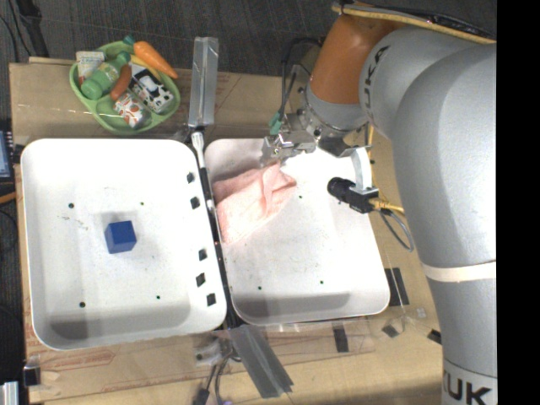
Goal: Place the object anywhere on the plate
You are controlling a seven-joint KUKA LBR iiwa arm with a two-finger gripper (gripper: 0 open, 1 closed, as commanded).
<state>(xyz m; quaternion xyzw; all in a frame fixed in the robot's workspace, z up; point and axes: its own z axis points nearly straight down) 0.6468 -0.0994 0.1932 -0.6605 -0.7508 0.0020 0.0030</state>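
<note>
arm: grey KUKA arm [439, 133] reaches in from the right, orange band [346, 57] above the wrist, over the far edge of the right bin.
tool: tool [283, 146] sits at the upper-left part of the right bin, right at the top corner of the pink cloth. Metal parts are small and cluttered; can't tell if it's apart or together, and can't tell if it has the cloth.
pink cloth: pink cloth [251, 199] lies crumpled in the right bin, upper-left area, its left side against the divider between the bins. Upper right corner is touching or just under the tool.
blue cube: blue cube [121, 235] sits on the floor of the left bin, left of centre, well apart from the arm and the cloth.
left bin: left bin [51, 184] is white and shallow, a few small dark dots on its floor.
right bin: right bin [337, 260] is white and shallow, side by side with the left one; black clips along the shared edge.
black part: black part [350, 194] with a cable hangs off the arm over the right side of the right bin.
green bowl: green bowl [122, 87] on the worktop [245, 87] beyond the left bin, full of toy food, with an orange carrot [153, 57] on top.
metal bar: grey metal bar [202, 83] stands on the far side, in line with the gap between the bins.
</note>
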